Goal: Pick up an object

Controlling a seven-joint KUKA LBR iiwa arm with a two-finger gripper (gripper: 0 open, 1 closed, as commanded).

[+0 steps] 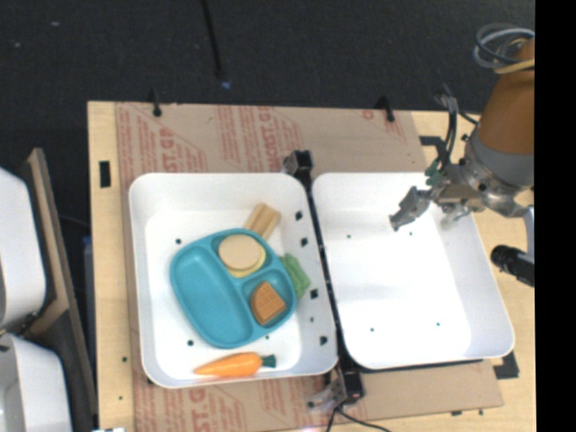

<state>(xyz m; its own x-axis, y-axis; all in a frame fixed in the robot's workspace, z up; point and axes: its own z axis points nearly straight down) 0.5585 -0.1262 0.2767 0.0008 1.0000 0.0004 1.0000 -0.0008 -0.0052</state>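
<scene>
1. Bench (270,133): flat pale wood-look board w/ reddish printed tape strips along top & left edge; dark speckled floor behind it.
2. Two shallow white bins sit side by side, smooth plastic, rounded corners, joined by black clips down the middle seam.
3. Left bin (148,241) holds all the objs. Right bin (468,322) has a bare glossy floor w/ a few small dark dots.
4. Blue tray (209,300): teal plastic, rounded, split into compartments, lying diagonally at centre of left bin.
5. Round tan disc (243,253), cookie-like, matte, sits in tray's upper compartment.
6. Brown square piece (268,303), toast-like, rough texture, sits in tray's lower-right compartment.
7. Pale wooden block (263,220): short, stick-shaped, lies just above the tray, touching or nearly touching its rim.
8. Green piece (298,275): small, leaf-like, wedged beside tray's right edge, near bin wall.
9. Carrot (232,364): orange, tapered, smooth, green stub at right end; lies flat along front wall of left bin, apart from tray.
10. Arm comes in from right, orange band above grey wrist, cables looped on top.
11. Gripper (402,214) hovers over upper part of right bin, well apart from the objs; fingers dark metal, angled down-left. Can't tell if spread or pressed together; nothing visible between them.
</scene>
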